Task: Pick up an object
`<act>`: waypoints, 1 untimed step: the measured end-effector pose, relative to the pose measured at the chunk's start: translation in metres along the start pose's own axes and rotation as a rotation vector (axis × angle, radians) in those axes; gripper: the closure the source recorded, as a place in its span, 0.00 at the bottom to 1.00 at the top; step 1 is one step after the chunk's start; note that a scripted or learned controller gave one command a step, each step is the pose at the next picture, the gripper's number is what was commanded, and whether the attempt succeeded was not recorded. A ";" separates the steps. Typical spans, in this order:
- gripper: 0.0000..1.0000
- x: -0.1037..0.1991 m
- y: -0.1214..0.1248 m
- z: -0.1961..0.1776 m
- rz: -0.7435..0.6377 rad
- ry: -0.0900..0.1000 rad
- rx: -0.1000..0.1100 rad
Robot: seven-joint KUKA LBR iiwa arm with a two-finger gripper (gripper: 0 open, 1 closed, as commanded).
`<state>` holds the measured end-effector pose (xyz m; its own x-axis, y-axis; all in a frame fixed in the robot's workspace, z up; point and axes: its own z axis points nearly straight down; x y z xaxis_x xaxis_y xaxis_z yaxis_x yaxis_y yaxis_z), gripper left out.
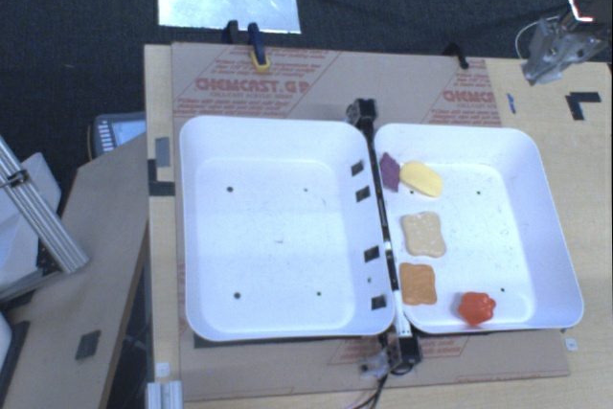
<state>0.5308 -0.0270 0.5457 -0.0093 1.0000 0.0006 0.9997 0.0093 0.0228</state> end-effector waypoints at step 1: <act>1.00 0.122 -0.023 0.063 -0.006 0.002 0.025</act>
<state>0.5086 0.0945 0.4825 -0.0156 0.9999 0.0021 0.9999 0.0156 -0.0026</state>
